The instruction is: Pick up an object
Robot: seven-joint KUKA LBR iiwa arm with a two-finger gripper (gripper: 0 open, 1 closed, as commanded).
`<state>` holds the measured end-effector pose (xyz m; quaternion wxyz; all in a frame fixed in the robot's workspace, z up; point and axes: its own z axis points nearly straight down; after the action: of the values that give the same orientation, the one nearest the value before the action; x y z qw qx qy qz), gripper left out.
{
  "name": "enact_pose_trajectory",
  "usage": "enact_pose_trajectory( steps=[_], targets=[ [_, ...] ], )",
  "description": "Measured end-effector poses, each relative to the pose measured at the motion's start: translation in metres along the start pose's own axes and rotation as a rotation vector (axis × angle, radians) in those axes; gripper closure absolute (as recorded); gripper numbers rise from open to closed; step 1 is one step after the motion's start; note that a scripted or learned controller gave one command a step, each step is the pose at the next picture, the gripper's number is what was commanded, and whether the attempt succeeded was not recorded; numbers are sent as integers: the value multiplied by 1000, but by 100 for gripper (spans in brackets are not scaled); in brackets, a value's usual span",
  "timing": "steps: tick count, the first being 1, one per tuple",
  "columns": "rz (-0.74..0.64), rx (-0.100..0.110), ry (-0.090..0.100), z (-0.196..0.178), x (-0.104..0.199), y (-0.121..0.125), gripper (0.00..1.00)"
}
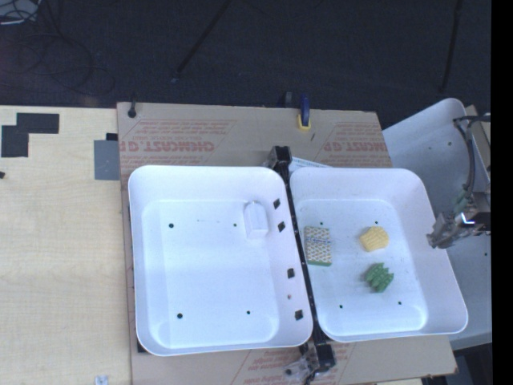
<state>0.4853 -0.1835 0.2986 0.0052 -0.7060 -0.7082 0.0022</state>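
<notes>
The right bin [437,311] holds three small things. A checkered rectangular pad [318,245] lies near its left wall, a yellow lump [373,238] sits in the middle, and a green knobbly piece [377,277] lies just below the lump. In the left bin [152,311] a small white object [256,218] rests near the upper right part of the floor. My gripper [447,233] is at the far right, just outside the right bin's right rim and level with the yellow lump. It is small and partly blurred, and nothing shows between its tips.
Both bins rest on a cardboard sheet [208,139] on the wooden bench [56,255]. Black clips [290,273] line the seam between the bins. A blue and yellow clamp [304,114] sits at the cardboard's far edge. A grey plate [425,139] lies at the right.
</notes>
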Motion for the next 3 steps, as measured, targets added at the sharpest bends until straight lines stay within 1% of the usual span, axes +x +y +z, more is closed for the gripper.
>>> enact_pose_trajectory(
  steps=[1, 2, 3],
  targets=[
    [5, -13, -7, -58, -31, -10, 100],
    [4, -1, 0, 42, 0, -10, 100],
    [2, -23, -9, -89, -1, -9, 100]
  ],
)
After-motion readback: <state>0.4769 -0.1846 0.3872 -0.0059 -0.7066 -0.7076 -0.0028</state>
